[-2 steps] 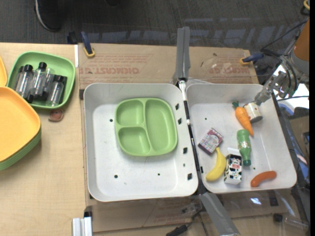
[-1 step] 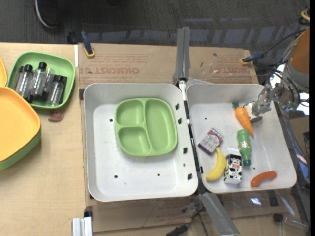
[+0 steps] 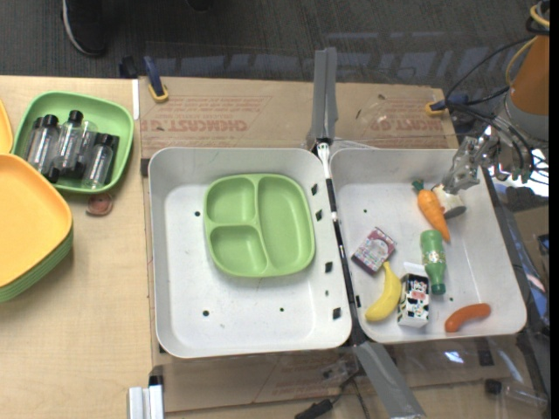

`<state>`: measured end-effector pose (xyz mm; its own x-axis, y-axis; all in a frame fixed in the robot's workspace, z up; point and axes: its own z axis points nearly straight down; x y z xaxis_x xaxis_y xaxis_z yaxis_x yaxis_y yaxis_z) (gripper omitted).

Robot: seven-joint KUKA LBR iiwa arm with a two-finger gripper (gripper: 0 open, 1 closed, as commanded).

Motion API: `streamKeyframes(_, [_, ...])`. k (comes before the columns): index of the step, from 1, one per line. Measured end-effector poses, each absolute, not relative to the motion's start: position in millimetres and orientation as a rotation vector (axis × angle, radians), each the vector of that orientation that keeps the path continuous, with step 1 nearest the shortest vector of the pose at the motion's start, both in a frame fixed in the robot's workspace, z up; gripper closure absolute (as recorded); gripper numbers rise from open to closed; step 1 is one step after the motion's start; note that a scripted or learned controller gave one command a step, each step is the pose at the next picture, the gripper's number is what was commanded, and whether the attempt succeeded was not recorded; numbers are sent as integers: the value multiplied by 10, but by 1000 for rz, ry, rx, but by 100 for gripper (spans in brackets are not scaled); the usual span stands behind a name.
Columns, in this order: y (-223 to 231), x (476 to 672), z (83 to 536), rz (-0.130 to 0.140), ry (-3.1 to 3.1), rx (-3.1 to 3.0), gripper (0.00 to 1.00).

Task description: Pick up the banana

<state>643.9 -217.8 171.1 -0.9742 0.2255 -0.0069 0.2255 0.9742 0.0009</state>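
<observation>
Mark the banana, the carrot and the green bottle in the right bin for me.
banana (image 3: 385, 295): camera view, middle of its curved yellow body.
carrot (image 3: 432, 210): camera view, middle of the orange root.
green bottle (image 3: 433, 259): camera view, mid-body.

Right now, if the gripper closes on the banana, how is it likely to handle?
The banana looks like a smooth, stiff plastic toy, so it probably keeps its shape but may slip between fingers. Its curve suggests it could pivot rather than roll when nudged. It lies against the small carton, which might shift or tip with it. The gripper is over by the carrot.
</observation>
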Motion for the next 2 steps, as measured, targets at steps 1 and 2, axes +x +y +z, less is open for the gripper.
streamKeyframes(1, [-2219, 6352, 2156, 0, 3134, -37, 100])
streamKeyframes(2, [-2102, 6019, 1762, 2, 3083, -584, 100])
